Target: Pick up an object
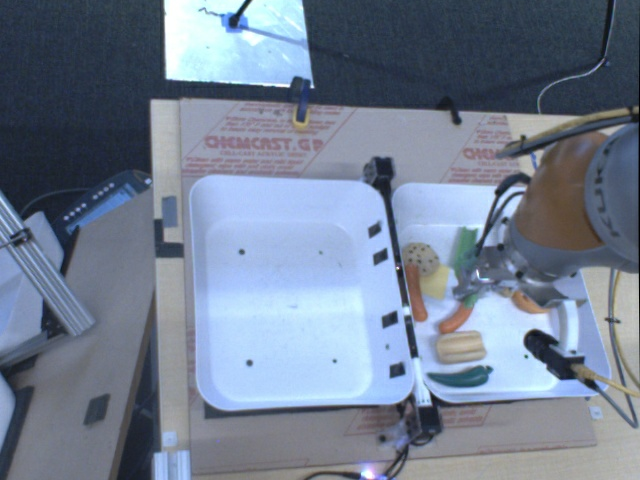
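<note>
Gripper (478,283) is positioned mid-right of frame, over the right bin (500,200); its opening cannot be told. An orange chili (456,317) is located just below it, a green piece (465,246) just above.

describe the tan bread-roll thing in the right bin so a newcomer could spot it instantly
Start at the right-hand shallow white bin, where the toy food lies. Near its front edge lies the tan, loaf-shaped toy bread roll, just behind the dark green pepper-shaped toy and in front of the orange-red sausage-shaped toy. It is the only tan, blocky, ridged piece; its neighbours are slim, curved and brightly coloured.
</note>
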Robot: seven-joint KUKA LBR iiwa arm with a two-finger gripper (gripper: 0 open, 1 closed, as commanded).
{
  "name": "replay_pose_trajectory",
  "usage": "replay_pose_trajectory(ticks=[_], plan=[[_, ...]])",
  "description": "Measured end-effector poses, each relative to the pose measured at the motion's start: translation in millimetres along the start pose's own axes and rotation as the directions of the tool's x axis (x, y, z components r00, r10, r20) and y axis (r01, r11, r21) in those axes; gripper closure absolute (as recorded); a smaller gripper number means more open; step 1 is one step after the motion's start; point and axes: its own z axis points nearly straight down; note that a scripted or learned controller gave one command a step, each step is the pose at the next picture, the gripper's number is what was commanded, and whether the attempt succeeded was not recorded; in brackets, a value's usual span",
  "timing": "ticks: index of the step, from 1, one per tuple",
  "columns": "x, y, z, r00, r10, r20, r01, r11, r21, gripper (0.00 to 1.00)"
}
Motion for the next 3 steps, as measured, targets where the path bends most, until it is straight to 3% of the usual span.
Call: replay_pose_trajectory(ticks=[1, 2, 3], plan=[[0.7, 0.0, 2.6, 1.0, -0.001, -0.001, 0.001, 1.0, 0.002, 0.0], [10.6, -46.4, 53.0, 1.0, 0.0, -0.003, 0.0, 1.0, 0.009, 0.0], [-45.9, 8.1, 49.6, 1.0, 0.001, 0.003, -0.001, 1.0, -0.002, 0.0]])
